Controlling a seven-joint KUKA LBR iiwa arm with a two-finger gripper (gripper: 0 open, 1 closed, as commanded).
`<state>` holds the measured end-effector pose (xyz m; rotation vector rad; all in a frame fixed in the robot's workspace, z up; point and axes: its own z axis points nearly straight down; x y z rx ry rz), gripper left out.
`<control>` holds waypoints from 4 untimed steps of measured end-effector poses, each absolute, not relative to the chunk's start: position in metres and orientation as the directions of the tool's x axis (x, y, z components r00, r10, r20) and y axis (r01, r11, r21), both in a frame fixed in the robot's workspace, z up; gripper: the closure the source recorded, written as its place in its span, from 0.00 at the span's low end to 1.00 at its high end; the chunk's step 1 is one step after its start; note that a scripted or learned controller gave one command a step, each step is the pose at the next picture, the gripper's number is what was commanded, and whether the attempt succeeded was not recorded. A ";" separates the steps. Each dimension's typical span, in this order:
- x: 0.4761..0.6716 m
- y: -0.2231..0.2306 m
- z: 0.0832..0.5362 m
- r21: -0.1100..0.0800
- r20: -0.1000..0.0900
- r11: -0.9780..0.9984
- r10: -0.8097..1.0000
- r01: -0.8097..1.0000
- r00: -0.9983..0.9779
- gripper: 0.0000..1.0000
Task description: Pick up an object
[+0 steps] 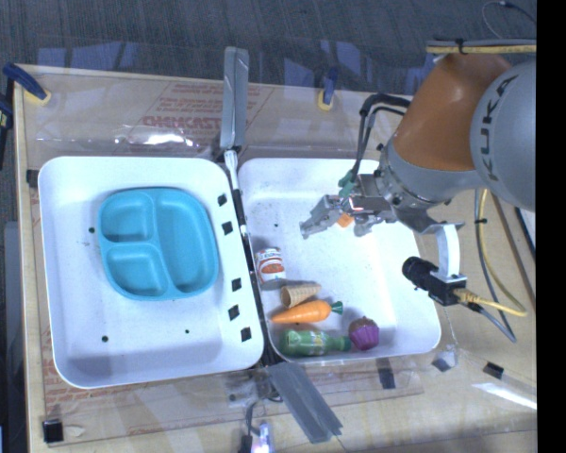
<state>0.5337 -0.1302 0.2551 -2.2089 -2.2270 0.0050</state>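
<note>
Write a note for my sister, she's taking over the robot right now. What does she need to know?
Gripper: over the upper part of the right bin, nothing seen between its fingers. Open or shut is hard to tell.

Things: a small can, a cone, a toy carrot, a green bottle and a purple toy sit bunched in the right bin's lower left part. A blue divided tray lies in the left bin.

Done: nothing picked up yet.

Left: move down toward the pile, grab one object and lift it.
</note>
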 end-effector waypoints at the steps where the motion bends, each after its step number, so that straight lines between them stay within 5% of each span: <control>1: 0.476 -0.156 0.184 -0.005 0.002 0.115 0.993 0.993 -0.115 0.00; 2: 0.477 -0.133 0.090 -0.003 0.002 0.259 0.966 0.966 -0.259 0.00; 3: 0.478 -0.133 0.100 -0.003 0.002 0.264 0.965 0.965 -0.264 1.00; 4: 0.545 -0.152 0.157 -0.004 0.000 0.138 0.990 0.990 -0.138 1.00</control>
